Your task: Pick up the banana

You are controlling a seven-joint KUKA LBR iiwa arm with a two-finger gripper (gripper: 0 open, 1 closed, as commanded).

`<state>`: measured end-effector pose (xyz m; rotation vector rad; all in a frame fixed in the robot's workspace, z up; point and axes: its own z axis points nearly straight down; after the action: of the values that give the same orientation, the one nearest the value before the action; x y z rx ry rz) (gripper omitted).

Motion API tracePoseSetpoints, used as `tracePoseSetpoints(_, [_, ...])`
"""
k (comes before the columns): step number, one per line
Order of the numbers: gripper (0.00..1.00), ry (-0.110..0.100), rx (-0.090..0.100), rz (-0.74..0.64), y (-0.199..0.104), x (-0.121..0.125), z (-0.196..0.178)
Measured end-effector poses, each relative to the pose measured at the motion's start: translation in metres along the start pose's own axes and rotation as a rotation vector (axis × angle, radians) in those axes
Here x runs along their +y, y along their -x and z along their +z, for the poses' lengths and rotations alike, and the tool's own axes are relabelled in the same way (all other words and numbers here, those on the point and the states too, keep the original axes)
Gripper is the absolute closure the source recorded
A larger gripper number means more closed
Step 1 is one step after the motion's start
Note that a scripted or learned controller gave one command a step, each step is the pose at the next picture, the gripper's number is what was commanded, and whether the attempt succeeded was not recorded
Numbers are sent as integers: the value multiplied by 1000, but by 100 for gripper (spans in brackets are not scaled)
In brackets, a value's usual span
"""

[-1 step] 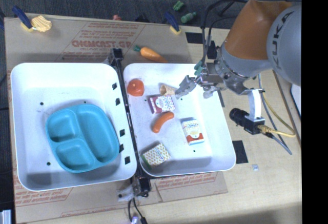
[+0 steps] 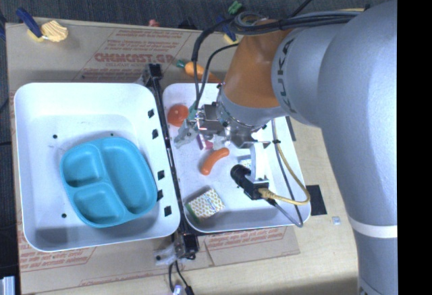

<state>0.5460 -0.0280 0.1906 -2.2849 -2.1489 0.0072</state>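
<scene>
While the arm point(image 2: 317, 64) leans in over the right bin point(image 2: 297, 209), its gripper point(image 2: 197, 128) hangs low near the bin's left wall, just beside a small red ball point(image 2: 177, 113) and a little above an orange stick-like piece point(image 2: 213, 160). Whether the gripper is open or closed I cannot tell, because the wrist and cables cover it from where I stand, and I see nothing clearly held. Where the banana lies I also cannot tell; the big wrist hides the middle of this bin, so it may be under there. Nearer the front edge of the bin rests a patterned block point(image 2: 205, 204). The left bin point(image 2: 27, 152) holds a blue plate point(image 2: 108, 182) with compartments. I think the step in hand is the reach, with the grasp not yet proven. The next move calls for placing the gripper right over the banana, not over the ball or the orange piece, closing firmly, and then lifting straight up.
</scene>
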Motion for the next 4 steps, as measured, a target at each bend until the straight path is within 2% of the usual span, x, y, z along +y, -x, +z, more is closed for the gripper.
tracePoseSetpoints(1, [0, 0, -1, -121, -111, -50, 0])
tracePoseSetpoints(2, [0, 2, -1, -145, -218, -79, -55])
tracePoseSetpoints(3, [0, 5, -1, -131, -223, -30, -146])
tracePoseSetpoints(4, [0, 0, -3, -34, -131, -79, -44])
